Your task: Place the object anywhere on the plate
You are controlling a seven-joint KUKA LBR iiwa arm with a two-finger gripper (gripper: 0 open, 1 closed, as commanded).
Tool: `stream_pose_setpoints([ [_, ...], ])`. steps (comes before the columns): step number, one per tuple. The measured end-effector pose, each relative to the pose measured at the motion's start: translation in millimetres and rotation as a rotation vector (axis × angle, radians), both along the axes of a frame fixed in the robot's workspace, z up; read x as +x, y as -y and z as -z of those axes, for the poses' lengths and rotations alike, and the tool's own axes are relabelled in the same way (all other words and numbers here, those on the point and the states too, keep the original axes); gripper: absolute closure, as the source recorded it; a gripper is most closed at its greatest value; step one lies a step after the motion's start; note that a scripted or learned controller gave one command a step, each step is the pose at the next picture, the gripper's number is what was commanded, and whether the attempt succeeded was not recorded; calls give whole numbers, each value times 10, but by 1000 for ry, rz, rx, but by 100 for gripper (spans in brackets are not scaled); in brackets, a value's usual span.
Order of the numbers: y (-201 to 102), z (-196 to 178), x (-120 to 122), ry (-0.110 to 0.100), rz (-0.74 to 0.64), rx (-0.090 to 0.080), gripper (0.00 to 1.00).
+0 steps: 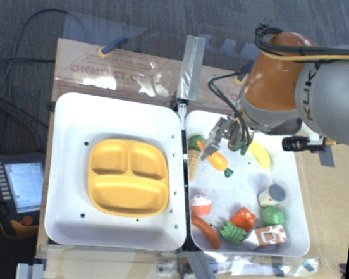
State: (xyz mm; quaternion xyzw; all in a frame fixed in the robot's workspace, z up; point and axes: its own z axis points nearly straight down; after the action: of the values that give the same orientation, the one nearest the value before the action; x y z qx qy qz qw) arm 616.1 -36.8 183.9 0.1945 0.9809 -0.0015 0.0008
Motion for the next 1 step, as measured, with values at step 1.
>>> stream_pose_setpoints([
  [1, -537, -1716, 203, 0, -294, 2, 100],
])
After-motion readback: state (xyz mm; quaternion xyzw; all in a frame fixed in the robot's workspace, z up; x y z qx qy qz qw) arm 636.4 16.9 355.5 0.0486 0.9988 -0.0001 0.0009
